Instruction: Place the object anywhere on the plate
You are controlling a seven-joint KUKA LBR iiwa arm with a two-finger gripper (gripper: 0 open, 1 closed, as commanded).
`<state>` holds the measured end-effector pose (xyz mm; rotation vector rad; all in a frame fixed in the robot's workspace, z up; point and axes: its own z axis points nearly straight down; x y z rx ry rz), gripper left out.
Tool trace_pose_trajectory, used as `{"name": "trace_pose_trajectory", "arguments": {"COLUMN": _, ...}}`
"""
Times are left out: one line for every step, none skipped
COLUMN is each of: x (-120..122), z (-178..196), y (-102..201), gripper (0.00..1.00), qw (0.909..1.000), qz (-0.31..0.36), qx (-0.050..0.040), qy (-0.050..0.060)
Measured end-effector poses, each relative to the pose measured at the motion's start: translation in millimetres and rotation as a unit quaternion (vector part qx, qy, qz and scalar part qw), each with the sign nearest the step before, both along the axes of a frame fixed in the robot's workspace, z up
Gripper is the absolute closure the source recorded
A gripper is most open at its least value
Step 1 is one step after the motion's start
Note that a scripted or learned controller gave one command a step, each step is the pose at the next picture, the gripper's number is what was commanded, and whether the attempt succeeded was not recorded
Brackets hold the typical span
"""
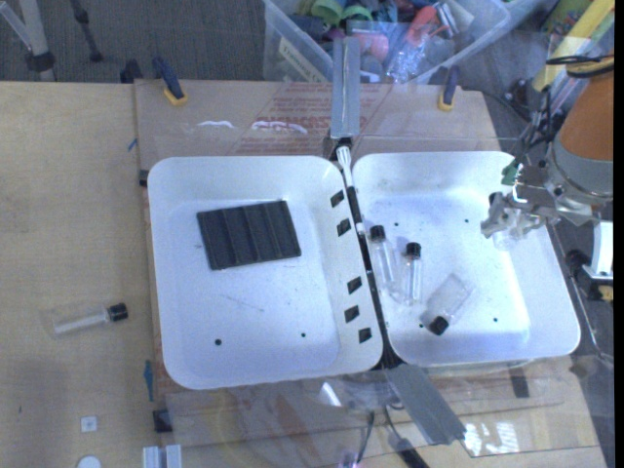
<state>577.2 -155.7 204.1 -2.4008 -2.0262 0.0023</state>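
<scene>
A dark grey ribbed plate (249, 234) lies flat in the left bin (175, 359), toward its back left. Three clear vials with black caps lie in the right bin (546, 334): one (383, 250) by the divider, one (411, 273) just right of it, and a wider one (447, 302) nearer the front. My gripper (505, 220) hangs over the right bin's right side, above bare floor and well to the right of the vials. Nothing shows under it or in it.
Another clear vial (86, 318) lies on the wooden bench left of the bins. A clear tub of colourful toys (385, 13) stands behind the bins. A grey bar (343, 86) runs to the divider between the bins, which bears black clips (353, 285).
</scene>
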Motion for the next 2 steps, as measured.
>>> {"name": "trace_pose_trajectory", "arguments": {"x": -17, "z": 54, "y": 79, "gripper": 1.0, "qw": 0.9875, "qz": -0.157, "qx": 0.0, "qy": -0.001}}
{"name": "trace_pose_trajectory", "arguments": {"x": -74, "z": 32, "y": 133, "gripper": 1.0, "qw": 0.9456, "qz": -0.325, "qx": 0.0001, "qy": 0.003}}
